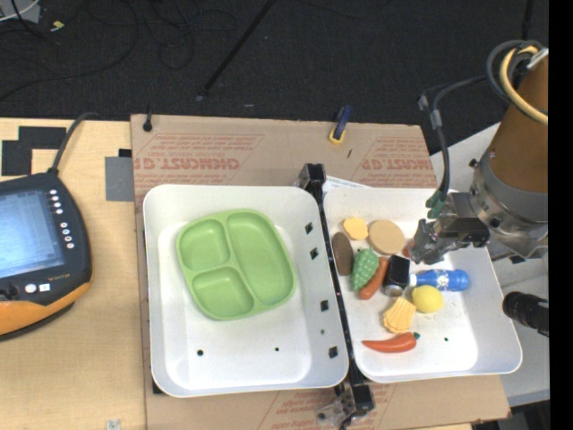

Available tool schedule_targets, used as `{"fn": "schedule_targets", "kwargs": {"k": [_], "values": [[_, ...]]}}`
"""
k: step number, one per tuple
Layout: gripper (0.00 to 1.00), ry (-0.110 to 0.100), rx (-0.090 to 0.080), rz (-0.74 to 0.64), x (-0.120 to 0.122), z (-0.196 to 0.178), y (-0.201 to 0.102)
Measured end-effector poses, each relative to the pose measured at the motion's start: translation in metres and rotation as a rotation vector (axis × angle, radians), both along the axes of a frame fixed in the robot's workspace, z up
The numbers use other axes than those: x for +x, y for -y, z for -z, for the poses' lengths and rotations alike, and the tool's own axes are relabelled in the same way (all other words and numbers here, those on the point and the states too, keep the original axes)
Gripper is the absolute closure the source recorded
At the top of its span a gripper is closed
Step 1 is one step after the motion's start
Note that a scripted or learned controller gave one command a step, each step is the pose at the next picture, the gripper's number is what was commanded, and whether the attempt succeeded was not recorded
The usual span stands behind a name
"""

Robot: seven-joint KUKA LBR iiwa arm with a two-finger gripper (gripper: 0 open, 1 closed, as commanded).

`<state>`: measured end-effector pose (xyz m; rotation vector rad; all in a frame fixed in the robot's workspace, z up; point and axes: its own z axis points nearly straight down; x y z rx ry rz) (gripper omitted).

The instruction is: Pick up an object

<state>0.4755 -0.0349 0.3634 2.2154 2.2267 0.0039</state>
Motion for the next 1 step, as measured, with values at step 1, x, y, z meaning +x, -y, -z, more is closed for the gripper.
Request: {"fn": "schedule_targets", "kwargs": {"k": [1], "values": [[1.0,0.001,0.001,-0.005,0.0007,-0.0577,-0.087]]}}
